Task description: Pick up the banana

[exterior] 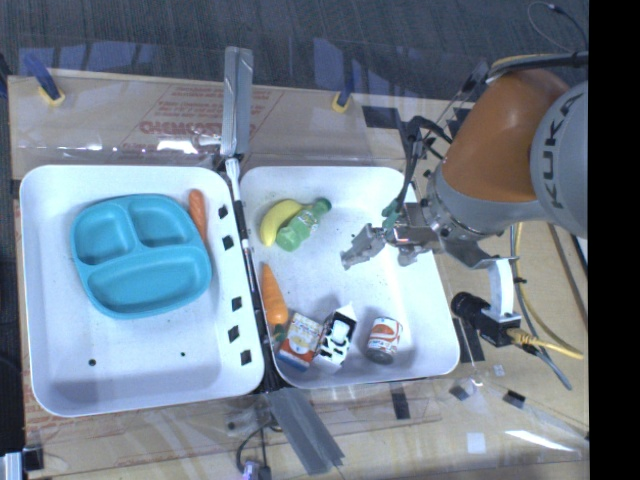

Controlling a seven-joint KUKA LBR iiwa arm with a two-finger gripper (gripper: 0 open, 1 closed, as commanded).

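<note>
The yellow banana [275, 220] lies in the right bin [420, 193], near its upper left corner, with a green bottle [302, 225] resting against its right side. My gripper [372, 246] hovers over the middle of the right bin, to the right of the banana and apart from it. Its grey fingers [356, 252] point left and stand spread, with nothing between them. The arm reaches in from the right edge of the bin.
An orange carrot [274, 295] lies along the right bin's left wall. A small carton [299, 341], a black-and-white box [339, 337] and a can [383, 338] sit at its front. The left bin [60, 368] holds a blue divided plate [140, 252] and another carrot [198, 213].
</note>
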